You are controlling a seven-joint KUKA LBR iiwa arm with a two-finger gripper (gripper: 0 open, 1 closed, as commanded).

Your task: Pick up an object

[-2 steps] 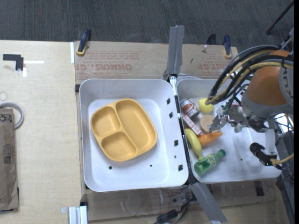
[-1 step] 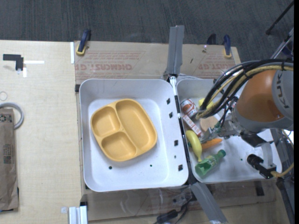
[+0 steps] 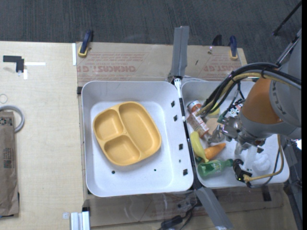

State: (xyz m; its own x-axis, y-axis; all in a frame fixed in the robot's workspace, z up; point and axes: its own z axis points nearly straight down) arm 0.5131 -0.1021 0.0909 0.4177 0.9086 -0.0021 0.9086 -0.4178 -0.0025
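Observation:
My gripper hangs low in the right bin, at the end of the grey arm with its orange band. Its tip is just above an orange carrot and close to a yellow banana. A green bottle lies along the bin's near wall. A brown-and-red packet sits toward the bin's far left. Right of the gripper lies a white crumpled object. Nothing shows between the gripper's tips.
The left bin holds a yellow divided plate. Black and yellow cables loop from the arm over the right bin's far side. A metal divider runs between the bins.

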